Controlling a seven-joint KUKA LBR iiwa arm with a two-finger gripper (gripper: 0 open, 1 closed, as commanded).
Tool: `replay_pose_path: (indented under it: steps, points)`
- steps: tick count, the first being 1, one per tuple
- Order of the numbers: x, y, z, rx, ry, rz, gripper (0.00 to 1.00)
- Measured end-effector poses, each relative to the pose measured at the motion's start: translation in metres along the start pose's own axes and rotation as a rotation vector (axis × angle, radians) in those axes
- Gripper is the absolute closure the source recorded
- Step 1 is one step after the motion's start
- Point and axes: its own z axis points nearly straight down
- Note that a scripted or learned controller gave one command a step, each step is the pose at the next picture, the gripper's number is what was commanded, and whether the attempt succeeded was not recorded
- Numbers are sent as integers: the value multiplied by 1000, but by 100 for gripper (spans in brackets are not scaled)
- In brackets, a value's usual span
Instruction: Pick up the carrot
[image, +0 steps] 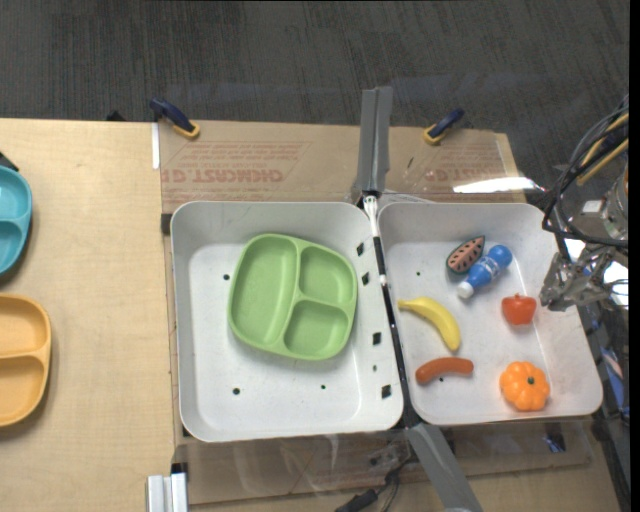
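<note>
Several toy foods lie in the right bin. A long orange-red piece near the front looks most like the carrot, though I cannot tell for sure. Around it are a yellow banana, a round orange pumpkin, a small red fruit, a blue bottle and a brown striped oval piece. My gripper hangs over the bin's right rim, just right of the red fruit and well away from the long orange-red piece. Nothing is visibly held in it.
A green three-part plate sits in the left bin. A teal plate and an orange plate lie on the bench at far left. Cables and arm parts crowd the right edge.
</note>
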Motion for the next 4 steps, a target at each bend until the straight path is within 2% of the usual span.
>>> replay_pose_path:
  steps: [1,2,3,4]
  points:
    - [3,5,89,-6,1,-349,100]
    - [18,25,-7,-4,-2,-850,100]
    - [5,33,27,-8,-4,-1337,100]
    - [2,46,96,-11,-6,-1567,100]
